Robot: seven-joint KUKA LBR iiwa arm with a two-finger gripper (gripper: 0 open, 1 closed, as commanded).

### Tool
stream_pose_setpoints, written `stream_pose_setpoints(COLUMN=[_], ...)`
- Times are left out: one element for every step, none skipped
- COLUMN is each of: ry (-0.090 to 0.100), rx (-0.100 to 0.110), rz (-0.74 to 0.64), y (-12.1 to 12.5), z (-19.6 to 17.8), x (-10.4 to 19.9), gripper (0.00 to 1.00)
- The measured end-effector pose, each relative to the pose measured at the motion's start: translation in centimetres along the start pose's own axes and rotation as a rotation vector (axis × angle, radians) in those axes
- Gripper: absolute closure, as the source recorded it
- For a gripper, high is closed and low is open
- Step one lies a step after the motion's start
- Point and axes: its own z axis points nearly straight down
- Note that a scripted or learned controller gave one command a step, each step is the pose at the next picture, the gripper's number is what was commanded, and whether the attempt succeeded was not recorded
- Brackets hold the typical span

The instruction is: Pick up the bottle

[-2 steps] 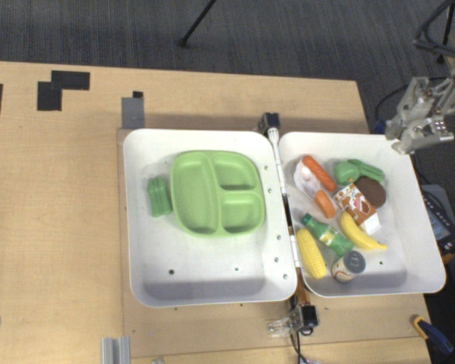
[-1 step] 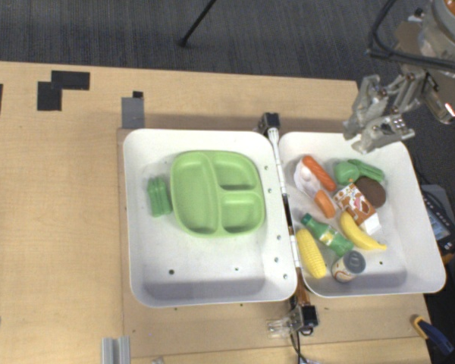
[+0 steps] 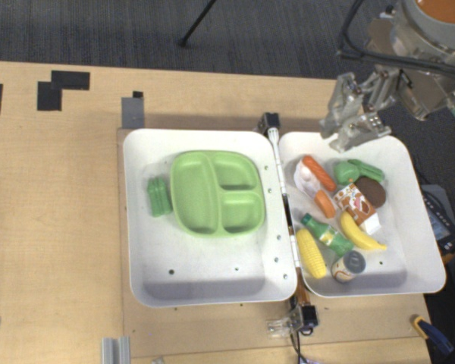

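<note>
Right bin (image 3: 417,226), on the wooden surface (image 3: 53,226): green bottle (image 3: 326,232) lying on its side near the centre, neck pointing to 10 o'clock. Corn cob (image 3: 312,252) just beside it at 7 o'clock; banana (image 3: 360,232) at 3 o'clock; round grey-capped item (image 3: 349,265) at 5 o'clock. Carrot (image 3: 318,173) and other toy foods toward 12 o'clock.

Left bin (image 3: 136,256): green divided tray (image 3: 216,193).

Claw (image 3: 354,131): above the right bin's 12 o'clock rim, well apart from the bottle, holding nothing; how far open it is, cannot tell.
</note>
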Motion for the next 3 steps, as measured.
stream_pose_setpoints(ry=[0.000, 0.003, 0.005], rx=[-0.001, -0.002, -0.004], rz=[-0.490, -0.388, -0.636], y=[1.6, 3.2, 6.4], z=[0.0, 7.7, 23.8], x=[-1.3, -0.5, -3.6], gripper=[1.00, 1.00, 1.00])
